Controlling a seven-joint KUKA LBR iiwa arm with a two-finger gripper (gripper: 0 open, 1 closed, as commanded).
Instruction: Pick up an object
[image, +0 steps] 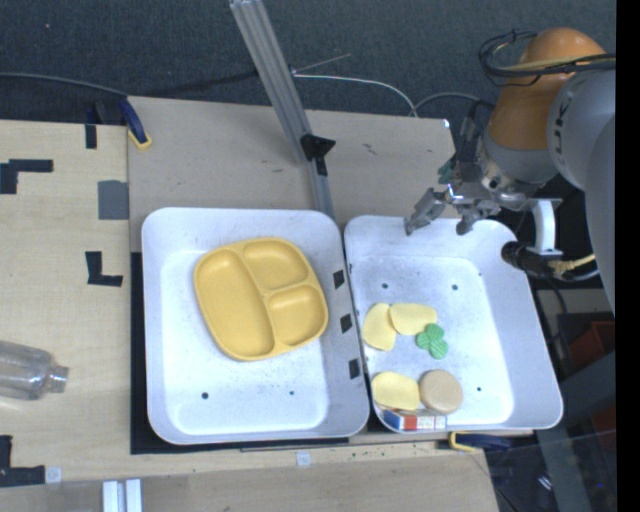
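Landmark: the right bin (500, 290), the white one nearer to the arm; all places below are given from it.
Gripper: the gripper (441, 218) hangs over the far rim of the right bin, near its far left corner. Its two fingers are spread apart and nothing is between them.
Objects to pick: a small group lies in the near left part of the right bin. There are two pale yellow chips (398, 321) touching each other, a green piece (432, 341) just beside them, a yellow slab (396, 390) against the near wall, and a tan disc (440, 390) touching the slab.
Handling, my judgement: they look like toy food of plastic, so light and stiff, not fragile, with smooth skin that may slip. The chips lie flat and low, which gives the fingers little to catch.
Where to take hold: the tan disc seems the thickest, so I would close across its round sides. The near wall is close and may block one finger.
Other things: a yellow plate (262, 297) with compartments lies in the left bin (170, 330), beside the right bin.
Progress: no object is lifted yet; the group is well apart from the gripper.
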